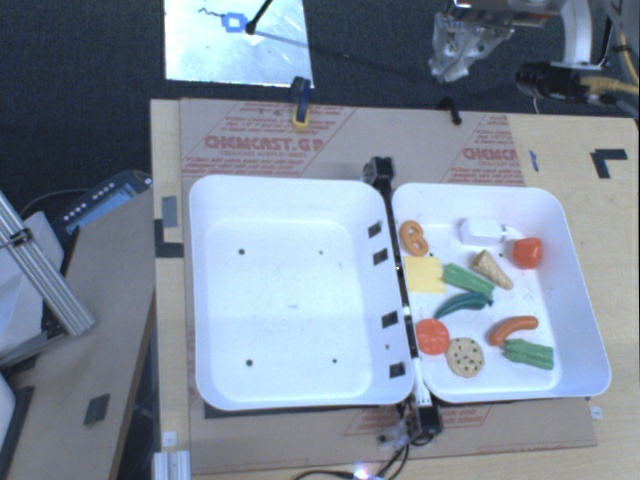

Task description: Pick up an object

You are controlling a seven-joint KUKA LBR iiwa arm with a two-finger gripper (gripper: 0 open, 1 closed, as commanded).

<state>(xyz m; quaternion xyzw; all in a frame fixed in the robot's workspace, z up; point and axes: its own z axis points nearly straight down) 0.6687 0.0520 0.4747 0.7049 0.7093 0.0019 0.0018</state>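
The right bin [575,268] holds several toy foods: a pretzel [412,236], a white block [480,231], a red pepper [527,252], a tan wedge [491,268], a yellow square [423,274], a light green pickle [468,280], a dark green bean [462,304], a sausage [513,326], a red tomato [432,337], a cookie [465,357] and a green vegetable [528,353]. My gripper [455,60] hangs high beyond the bench's far edge, above and behind the right bin. It is open, with nothing between its fingers.
The left bin [290,293] sits beside the right one, with a black clip strip [395,268] along their shared wall. A yellow-and-blue clamp [299,103] stands at the bench's far edge. A shiny plate [238,26] lies beyond it.
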